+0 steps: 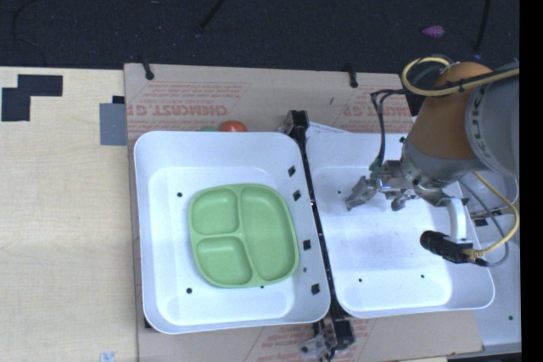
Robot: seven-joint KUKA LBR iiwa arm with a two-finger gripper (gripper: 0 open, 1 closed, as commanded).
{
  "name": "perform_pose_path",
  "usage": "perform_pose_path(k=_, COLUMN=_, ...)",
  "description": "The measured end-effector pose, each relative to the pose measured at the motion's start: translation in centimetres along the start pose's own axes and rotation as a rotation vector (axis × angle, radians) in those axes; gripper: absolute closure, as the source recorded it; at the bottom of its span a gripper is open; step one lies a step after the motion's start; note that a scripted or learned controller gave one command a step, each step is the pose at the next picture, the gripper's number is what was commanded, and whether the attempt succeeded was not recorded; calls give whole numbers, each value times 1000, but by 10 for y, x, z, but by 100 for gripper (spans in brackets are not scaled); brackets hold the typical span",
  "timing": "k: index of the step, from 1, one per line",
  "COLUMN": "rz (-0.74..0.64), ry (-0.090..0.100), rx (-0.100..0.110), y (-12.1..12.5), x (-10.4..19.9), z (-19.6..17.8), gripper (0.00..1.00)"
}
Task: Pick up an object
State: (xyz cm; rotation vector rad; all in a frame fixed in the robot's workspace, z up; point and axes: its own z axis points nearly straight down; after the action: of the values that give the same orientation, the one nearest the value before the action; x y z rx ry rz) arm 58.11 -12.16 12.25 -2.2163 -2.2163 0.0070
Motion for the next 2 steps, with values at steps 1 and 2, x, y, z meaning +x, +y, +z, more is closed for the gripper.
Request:
perform_pose_path(k=1, rz=1, ry=-1, rx=-3, y=0, x=1, z=37, gripper=0)
perform_pose_path(k=2, rz=6, ry=-1, rx=-4, y=0, x=0, z=25, gripper=100)
